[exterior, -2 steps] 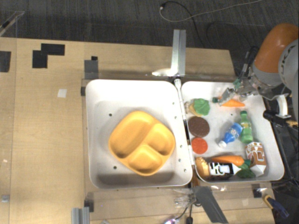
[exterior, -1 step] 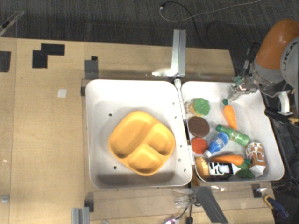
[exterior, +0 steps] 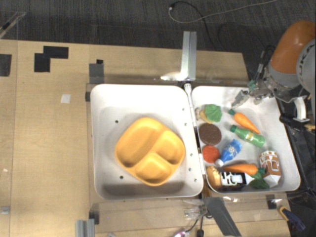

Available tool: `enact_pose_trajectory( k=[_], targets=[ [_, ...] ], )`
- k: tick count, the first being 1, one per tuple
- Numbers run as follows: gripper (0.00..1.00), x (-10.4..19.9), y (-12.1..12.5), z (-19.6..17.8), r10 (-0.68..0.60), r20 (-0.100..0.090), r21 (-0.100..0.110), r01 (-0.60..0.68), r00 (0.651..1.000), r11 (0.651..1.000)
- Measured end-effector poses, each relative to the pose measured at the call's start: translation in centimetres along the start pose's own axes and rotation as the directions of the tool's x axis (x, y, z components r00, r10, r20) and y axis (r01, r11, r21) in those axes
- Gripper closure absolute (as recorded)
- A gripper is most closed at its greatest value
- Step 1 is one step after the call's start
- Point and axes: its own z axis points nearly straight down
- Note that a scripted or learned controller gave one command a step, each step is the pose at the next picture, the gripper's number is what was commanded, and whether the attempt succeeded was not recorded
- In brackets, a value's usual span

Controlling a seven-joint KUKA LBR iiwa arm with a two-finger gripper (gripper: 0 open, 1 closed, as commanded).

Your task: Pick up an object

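Currently, from left to right: one yellow divided plate (exterior: 150, 150) is lying in the left bin (exterior: 98, 132); the right bin (exterior: 291, 167) is holding about ten toy foods, among them two carrots. The nearer carrot (exterior: 245, 122) is lying at about five o'clock from the gripper (exterior: 243, 97), its long axis running ten-to-four. The fingers are standing open, gripping nothing.

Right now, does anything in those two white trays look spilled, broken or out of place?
Nothing looks spilled or broken. The yellow divided plate sits turned at an angle in the left bin. The toy foods lie jumbled in the right bin, such as a carrot and green bottle.
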Motion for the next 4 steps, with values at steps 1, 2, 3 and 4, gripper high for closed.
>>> enact_pose_trajectory(
  k=[1,2,3,4],
  targets=[
    [0.0,-0.8,-3.2,2.6,-0.09,0.002,0.001,0.09,0.996,0.996],
    [0.0,2.2,-9.1,2.4,-0.263,0.002,0.0,0.263,0.965,0.965],
    [0.0,5.9,-9.7,2.3,-0.306,0.006,-0.003,0.306,0.952,0.952],
    [0.0,4.4,-14.8,2.2,-0.239,0.007,-0.005,0.239,0.971,0.971]
  ],
)
